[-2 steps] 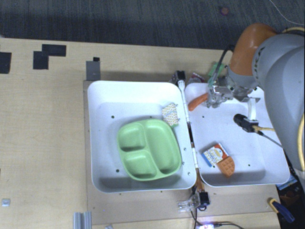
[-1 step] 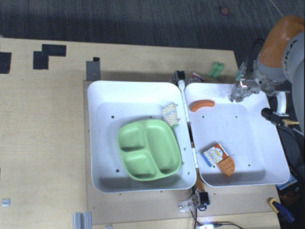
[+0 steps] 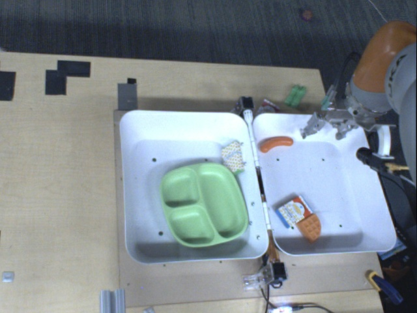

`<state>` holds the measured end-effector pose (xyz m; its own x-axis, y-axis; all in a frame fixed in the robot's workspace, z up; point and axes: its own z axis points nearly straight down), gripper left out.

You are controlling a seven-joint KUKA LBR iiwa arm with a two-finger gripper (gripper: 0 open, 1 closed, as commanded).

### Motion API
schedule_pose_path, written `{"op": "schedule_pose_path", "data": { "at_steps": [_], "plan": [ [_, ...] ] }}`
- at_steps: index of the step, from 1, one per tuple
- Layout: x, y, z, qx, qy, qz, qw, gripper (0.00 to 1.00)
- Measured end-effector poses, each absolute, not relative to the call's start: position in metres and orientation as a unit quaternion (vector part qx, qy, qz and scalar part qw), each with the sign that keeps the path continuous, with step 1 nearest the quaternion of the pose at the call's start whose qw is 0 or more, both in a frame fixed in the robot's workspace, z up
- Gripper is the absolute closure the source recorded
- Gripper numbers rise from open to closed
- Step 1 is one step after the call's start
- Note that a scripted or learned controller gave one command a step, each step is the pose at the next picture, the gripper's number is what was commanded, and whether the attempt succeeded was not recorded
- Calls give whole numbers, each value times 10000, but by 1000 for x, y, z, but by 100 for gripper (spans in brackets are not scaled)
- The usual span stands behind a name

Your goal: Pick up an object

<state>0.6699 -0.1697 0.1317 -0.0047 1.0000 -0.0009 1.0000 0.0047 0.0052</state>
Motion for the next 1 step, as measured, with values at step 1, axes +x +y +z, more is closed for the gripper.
{"op": "schedule_pose_path", "data": {
  "at_steps": [1],
  "plan": [
    [669,-97,89,7060,7082,-20,8,0]
  ]
}}
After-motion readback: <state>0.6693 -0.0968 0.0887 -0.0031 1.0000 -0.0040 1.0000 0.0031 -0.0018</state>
